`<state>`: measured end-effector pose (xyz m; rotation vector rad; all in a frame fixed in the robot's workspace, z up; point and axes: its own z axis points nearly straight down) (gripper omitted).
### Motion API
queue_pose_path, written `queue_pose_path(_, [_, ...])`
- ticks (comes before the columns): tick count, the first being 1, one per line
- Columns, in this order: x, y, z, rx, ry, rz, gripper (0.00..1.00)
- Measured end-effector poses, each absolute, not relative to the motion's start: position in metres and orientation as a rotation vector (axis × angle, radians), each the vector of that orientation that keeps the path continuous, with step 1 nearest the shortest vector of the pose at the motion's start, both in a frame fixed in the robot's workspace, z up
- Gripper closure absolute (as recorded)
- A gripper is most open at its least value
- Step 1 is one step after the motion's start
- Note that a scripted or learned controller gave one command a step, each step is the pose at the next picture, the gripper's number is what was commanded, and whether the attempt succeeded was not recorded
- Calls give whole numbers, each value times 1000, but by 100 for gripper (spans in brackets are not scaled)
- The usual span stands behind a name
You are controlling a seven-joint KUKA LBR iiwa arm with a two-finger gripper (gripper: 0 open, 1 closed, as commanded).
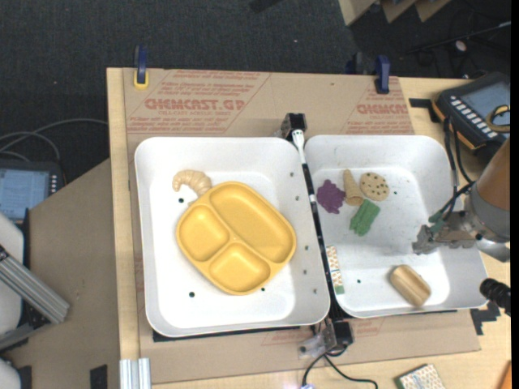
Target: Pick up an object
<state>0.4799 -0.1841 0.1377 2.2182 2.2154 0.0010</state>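
Note:
The right bin [381,148] holds a purple piece [330,195], a tan cone-like piece [351,186], a speckled cookie [374,185], a green piece [364,216] and a tan bread roll [410,284] near its front. My gripper [427,241] hangs over the right side of this bin, to the right of the green piece and above the roll. It touches none of them, and nothing shows between its fingers.
The left bin [154,217] carries a yellow three-part tray [234,236] and a pale croissant [190,181] at the tray's upper left. Clamps [141,73] pin the brown board at the back. A tablet-like device [478,112] lies at the right.

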Motion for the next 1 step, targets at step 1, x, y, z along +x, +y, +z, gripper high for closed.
queue_pose_path(1, [507, -123, 176, 2209, 2227, 8, 100])
